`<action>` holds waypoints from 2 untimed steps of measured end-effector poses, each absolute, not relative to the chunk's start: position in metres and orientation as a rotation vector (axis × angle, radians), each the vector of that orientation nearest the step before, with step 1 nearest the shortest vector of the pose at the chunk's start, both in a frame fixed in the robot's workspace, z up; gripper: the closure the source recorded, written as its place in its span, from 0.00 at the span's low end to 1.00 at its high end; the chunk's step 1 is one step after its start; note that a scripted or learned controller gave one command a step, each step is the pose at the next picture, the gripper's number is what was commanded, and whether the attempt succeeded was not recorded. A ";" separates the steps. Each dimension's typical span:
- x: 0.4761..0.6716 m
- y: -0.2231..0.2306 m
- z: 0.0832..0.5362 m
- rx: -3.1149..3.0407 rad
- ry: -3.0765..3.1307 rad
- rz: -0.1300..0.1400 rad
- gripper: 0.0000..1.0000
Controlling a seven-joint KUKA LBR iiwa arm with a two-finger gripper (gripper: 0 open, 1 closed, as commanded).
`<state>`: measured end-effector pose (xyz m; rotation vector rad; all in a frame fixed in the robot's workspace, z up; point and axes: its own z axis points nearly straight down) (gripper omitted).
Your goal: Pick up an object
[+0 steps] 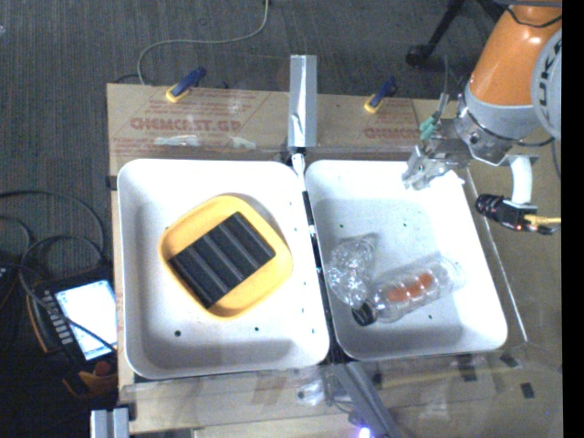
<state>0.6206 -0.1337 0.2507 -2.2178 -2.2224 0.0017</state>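
A yellow object with a black ribbed top (pixel 226 254) lies in the left bin (pixel 146 190). In the right bin (pixel 474 327) a clear plastic bottle (pixel 411 292) with orange contents and a black cap lies on its side. Beside it sits a crumpled clear plastic piece (pixel 350 265). My gripper (pixel 422 173) hangs over the right bin's far right corner, well apart from the bottle. Nothing shows between its fingers.
A metal divider post (pixel 302 99) stands at the back between the bins. Two blue-and-yellow clamps (pixel 185 84) (pixel 380 94) hold the cardboard backing. Cables and a tablet (pixel 84 308) lie on the floor at left.
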 end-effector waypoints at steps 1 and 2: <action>0.573 -0.115 0.164 -2.018 -2.404 0.001 0.00; 0.538 -0.157 0.136 -1.953 -2.459 0.000 0.00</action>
